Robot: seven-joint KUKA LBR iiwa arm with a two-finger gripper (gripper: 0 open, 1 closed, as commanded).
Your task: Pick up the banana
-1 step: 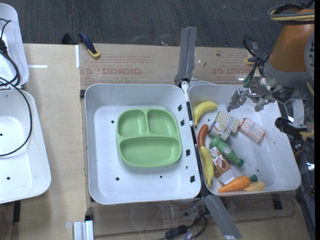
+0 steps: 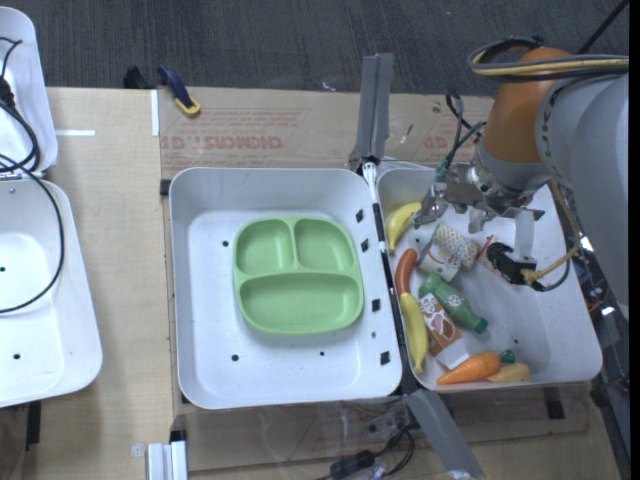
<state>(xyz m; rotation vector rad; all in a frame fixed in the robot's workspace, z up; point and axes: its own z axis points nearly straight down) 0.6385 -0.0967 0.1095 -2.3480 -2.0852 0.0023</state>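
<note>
Gripper is seen hanging low over the back of the right bin, but whether it's spread or pinched can't be told from up here, too much cable and wrist clutter. Nothing is visibly held. The banana is lying just left of it, against the bin's left wall, above a red sausage. A green divided plate is parked in the left bin. So the pick isn't done yet: grasping and lifting are both left.

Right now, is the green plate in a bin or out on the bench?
In. The green plate lies flat inside the left bin, its white walls all around it.
</note>
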